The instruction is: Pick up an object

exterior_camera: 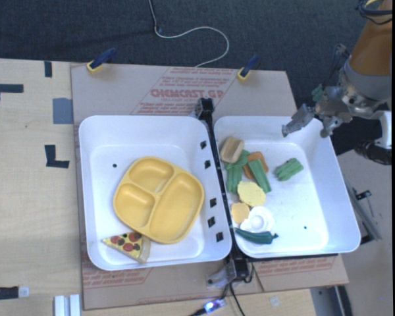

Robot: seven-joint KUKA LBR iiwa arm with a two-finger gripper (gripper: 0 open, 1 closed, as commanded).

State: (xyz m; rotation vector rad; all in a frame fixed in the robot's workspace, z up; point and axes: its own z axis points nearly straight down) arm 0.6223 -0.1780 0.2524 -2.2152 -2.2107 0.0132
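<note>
Currently the open, empty end effector [307, 124] hovers near the green toy [288, 169], above the right bin's [329, 203] far edge

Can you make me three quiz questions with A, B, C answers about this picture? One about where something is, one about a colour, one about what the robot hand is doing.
1. Where is the pizza slice?
A. left bin
B. right bin
C. on the plate

2. What colour is the plate?
A. blue
B. yellow
C. red

3. The gripper is:
A. above the right bin's far edge, holding nothing
B. gripping the plate
C. lifting the pizza slice

Answers: 1 A, it lies in the left bin's near corner beside the plate. 2 B, it is plainly yellow. 3 A, nothing sits between its fingers.
</note>
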